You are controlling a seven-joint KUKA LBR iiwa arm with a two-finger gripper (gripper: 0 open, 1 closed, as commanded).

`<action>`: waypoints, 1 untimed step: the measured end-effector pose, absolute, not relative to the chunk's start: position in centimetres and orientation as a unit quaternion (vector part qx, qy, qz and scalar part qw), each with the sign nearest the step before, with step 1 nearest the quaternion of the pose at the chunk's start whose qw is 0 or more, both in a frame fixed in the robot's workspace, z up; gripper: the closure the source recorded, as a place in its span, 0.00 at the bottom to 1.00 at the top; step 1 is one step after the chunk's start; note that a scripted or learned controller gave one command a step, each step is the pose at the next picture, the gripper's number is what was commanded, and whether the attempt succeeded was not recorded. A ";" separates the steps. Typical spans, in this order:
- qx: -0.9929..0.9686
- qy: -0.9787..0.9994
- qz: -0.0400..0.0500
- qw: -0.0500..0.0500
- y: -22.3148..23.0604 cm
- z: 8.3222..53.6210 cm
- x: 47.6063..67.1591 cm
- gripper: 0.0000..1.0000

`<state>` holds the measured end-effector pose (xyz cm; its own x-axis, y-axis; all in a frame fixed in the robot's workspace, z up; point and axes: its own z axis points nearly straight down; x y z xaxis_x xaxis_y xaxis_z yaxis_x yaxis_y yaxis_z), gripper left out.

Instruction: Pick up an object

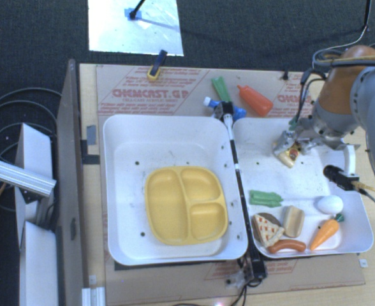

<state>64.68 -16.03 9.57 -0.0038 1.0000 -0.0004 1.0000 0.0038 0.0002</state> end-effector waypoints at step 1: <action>0.702 0.712 0.006 0.004 -5.8 19.2 66.5 1.00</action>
